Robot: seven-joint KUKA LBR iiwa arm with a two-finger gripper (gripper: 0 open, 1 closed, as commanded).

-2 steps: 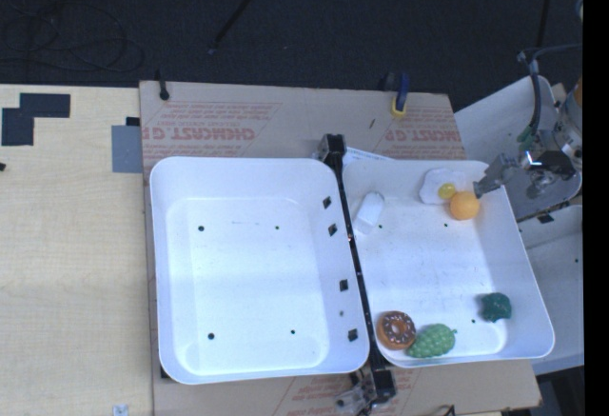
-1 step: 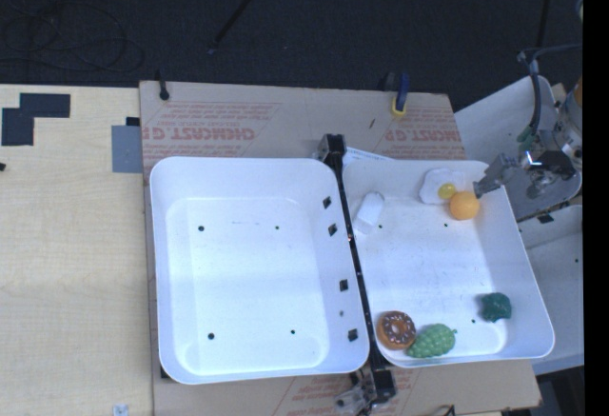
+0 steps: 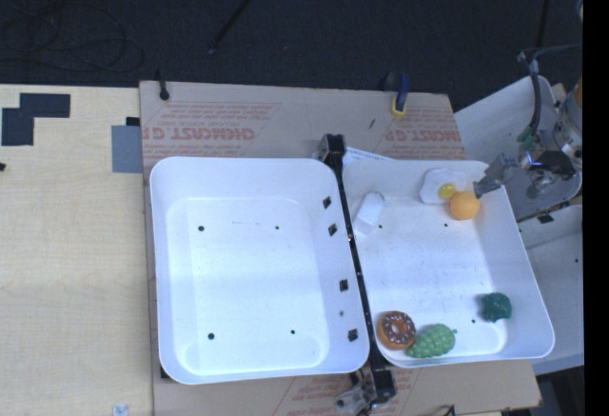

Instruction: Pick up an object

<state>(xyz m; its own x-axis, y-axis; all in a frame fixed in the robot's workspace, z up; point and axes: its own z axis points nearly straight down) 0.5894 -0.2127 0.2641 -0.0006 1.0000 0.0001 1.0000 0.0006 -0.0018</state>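
The right bin holds several toys. An orange ball lies near its far right rim, touching a white fried egg with a yellow yolk. A white cup lies on its side near the divider. At the front are a frosted donut, a bunch of green grapes and a dark green broccoli piece. My gripper hangs over the bin's far right rim, just right of and above the orange ball. Nothing is visibly held in it.
The left bin sits beside the right one, with a black clip rail between them. Both rest on a cardboard sheet. Arm cables and hardware crowd the right edge.
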